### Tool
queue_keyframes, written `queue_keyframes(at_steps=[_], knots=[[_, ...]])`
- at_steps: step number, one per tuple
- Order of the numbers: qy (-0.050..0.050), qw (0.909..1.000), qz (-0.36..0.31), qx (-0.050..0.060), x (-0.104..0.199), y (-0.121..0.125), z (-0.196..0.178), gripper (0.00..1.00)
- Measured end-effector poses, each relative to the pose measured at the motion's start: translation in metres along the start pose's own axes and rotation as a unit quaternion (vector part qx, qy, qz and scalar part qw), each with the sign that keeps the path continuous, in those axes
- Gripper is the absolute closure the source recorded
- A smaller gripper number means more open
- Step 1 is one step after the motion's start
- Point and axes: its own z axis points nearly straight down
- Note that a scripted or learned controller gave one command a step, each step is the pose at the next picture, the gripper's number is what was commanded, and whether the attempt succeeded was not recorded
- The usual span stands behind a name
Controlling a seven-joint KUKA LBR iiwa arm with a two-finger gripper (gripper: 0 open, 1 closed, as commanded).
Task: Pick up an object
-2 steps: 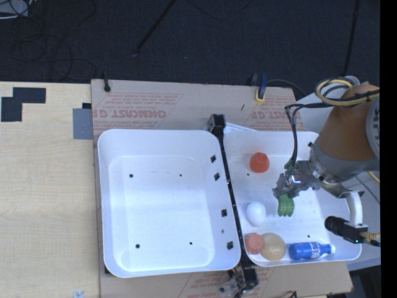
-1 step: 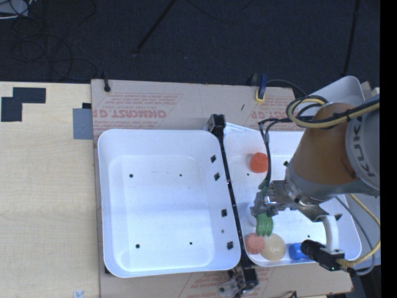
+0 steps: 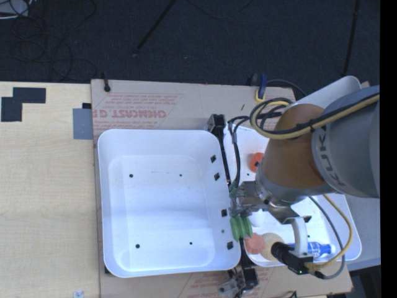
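My gripper (image 3: 239,207) reaches down at the left edge of the right bin (image 3: 353,244), with the grey and orange arm (image 3: 298,157) covering most of that bin. A green object (image 3: 240,228) lies right below the gripper, touching or nearly touching it. Beside the green object, to its right, sits a pink and cream object (image 3: 259,244). A small orange object (image 3: 255,161) lies farther back in the bin. A blue and white bottle-like item (image 3: 319,250) rests near the bin's front right.
The left bin (image 3: 111,166) stands directly left of the gripper, and its right wall (image 3: 221,185) is close to the wrist. Black cables (image 3: 234,148) run between the two bins. Cardboard (image 3: 142,107) lies under both.
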Motion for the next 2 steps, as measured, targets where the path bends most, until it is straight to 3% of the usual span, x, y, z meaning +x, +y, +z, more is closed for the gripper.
queue_keyframes(at_steps=[1, 2], knots=[[0.0, 1.0, 0.003, 0.002, -0.003, -0.001, 0.001, 0.0], [-0.001, 1.0, 0.003, 0.001, -0.059, 0.053, 0.001, 0.0]])
